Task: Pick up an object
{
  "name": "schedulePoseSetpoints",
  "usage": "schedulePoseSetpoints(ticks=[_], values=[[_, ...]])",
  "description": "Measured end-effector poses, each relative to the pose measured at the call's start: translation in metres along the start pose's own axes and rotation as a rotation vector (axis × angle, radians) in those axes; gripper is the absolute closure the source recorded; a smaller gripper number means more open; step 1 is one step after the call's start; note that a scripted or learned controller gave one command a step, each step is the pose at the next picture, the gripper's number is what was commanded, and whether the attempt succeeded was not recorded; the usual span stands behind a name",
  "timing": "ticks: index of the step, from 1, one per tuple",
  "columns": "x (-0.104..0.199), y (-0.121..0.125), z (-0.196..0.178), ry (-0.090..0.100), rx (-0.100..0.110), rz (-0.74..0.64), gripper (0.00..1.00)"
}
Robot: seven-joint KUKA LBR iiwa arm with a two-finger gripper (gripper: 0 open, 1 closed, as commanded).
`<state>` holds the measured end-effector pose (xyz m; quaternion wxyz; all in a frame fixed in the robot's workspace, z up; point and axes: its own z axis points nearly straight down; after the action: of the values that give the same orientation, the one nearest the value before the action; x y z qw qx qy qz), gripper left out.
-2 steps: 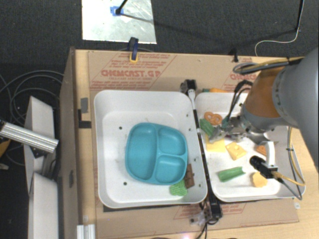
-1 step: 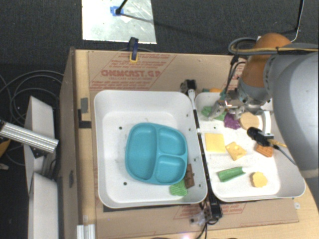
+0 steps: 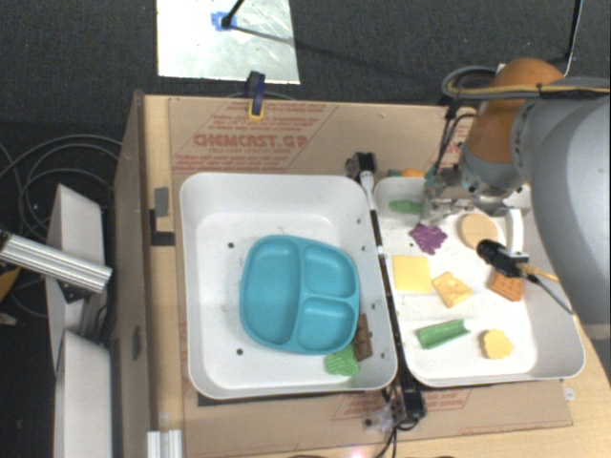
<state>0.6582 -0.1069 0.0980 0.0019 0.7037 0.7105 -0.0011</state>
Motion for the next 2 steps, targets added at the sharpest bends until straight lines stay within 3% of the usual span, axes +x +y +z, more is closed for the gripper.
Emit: schedulePoseSetpoints(ticks=[1,2], values=[[0.0,0.0,0.0,0.0,-0.001,-0.001,0.0],[0.024,-0.043,0.014,0.004,0.001,0.008,0.0]])
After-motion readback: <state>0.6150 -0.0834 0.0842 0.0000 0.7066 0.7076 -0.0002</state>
